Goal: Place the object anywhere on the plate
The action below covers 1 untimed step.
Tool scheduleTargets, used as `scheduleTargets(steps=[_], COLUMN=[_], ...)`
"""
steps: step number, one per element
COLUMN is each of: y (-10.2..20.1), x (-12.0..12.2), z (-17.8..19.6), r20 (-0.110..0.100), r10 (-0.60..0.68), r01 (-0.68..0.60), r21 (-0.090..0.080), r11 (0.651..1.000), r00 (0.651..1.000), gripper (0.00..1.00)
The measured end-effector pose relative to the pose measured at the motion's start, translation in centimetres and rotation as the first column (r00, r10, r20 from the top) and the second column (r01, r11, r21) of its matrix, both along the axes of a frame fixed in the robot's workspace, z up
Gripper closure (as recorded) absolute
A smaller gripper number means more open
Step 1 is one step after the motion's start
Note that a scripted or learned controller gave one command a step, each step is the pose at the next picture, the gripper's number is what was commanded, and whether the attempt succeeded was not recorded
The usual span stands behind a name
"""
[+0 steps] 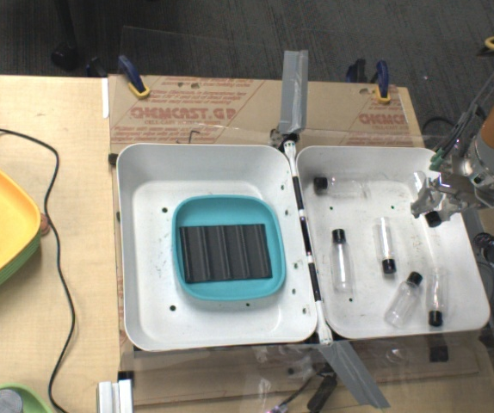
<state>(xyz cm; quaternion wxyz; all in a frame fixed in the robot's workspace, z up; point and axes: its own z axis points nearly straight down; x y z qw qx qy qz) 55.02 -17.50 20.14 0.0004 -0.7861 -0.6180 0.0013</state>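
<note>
Hovering at the right bin's (479, 308) far-right edge, the gripper (434, 209) sits above the upper right of the clear vials with black caps; finger state can't tell, and one black cap is near the tips but I can't say it's held. Looks like the pick step: four vials (386, 246) lie loose in that bin, and the teal plate (227, 210) with its dark ribbed insert waits in the left bin (139, 231). Next move needs a confirmed grasp, then a lift clear of the divider and a carry left over the plate.
</note>
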Motion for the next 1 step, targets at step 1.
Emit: scheduleTargets(steps=[1], y=[0.0], x=[0.0], z=[0.0], r20=[0.0], r10=[0.0], r01=[0.0], r21=[0.0], r11=[1.0], r00=[1.0], gripper=[0.0])
